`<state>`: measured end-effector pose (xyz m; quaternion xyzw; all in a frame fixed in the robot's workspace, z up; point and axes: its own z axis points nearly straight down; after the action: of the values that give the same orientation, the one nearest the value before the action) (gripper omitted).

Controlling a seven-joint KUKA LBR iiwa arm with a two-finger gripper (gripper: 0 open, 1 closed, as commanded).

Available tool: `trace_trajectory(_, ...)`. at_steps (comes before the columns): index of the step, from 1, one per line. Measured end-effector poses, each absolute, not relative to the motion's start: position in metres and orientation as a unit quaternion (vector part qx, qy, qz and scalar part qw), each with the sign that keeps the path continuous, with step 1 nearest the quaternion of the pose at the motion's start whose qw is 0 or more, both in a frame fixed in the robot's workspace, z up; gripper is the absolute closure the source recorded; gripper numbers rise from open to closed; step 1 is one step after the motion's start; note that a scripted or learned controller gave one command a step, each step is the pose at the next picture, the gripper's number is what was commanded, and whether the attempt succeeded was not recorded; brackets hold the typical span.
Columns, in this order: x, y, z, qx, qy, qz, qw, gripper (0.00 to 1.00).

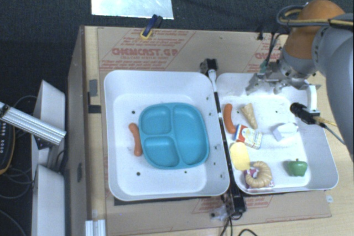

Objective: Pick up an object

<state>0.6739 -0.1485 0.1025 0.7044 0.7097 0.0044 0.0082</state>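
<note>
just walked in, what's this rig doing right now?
The KUKA arm is reaching in over the far edge of the right bin, its gripper above bare bin floor, with nothing visibly held. The toy food lies loose there: a sausage, cone, lemon, donut, green pepper, a small packet and a white block. The left bin holds a blue divided plate with another sausage beside it. No pick yet.

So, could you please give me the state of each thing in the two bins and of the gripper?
divided blue plate: flat in left bin, compartments bare
sausage: beside the plate's left edge
hot dog: lying by right bin's left wall
ice cream cone: on its side
green pepper: upright
doughnut: flat
gripper: over right bin's far edge, nothing seen held
</note>
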Motion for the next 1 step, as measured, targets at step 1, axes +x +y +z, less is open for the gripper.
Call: trace_trajectory(1,0.6467,-0.0981,0.0843,0.705,0.709,0.0008,0.000,0.00)
